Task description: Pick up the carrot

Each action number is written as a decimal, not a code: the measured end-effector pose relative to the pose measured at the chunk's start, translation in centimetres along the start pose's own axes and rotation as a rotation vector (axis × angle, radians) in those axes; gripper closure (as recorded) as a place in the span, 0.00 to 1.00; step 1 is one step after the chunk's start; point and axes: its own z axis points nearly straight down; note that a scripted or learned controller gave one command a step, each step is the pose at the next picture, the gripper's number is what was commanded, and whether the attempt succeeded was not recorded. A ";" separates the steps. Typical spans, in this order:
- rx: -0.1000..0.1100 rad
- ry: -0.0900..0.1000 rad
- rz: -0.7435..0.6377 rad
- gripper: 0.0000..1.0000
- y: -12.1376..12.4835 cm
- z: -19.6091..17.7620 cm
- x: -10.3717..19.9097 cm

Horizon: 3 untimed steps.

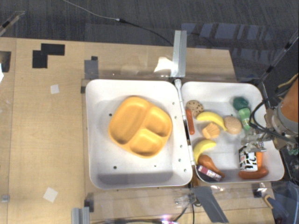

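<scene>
Toy food crowds the near edge of the right bin (219, 93) on the surface: a red sausage (252, 174) and a cow-print carton (247, 159) hem in the carrot (259, 159), just beside the carton. The gripper (255, 144) hangs right above it, seemingly lined up for a grasp; whether it is open or closed cannot be told.

Yellow divided plate (140, 126), white bins (100, 125), orange carrot (259, 160), two yellow bananas (211, 118).

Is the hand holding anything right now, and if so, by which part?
Cannot be told: the hand sits low at the right bin's right side, near a black-and-white carton.
</scene>
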 end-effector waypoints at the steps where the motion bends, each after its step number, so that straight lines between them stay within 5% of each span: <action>1: 0.003 -0.009 -0.005 1.00 0.0 -1.2 -0.4; 2: -0.003 0.007 -0.032 1.00 4.8 -8.3 -0.3; 3: -0.007 0.019 -0.015 1.00 -0.2 -1.6 0.8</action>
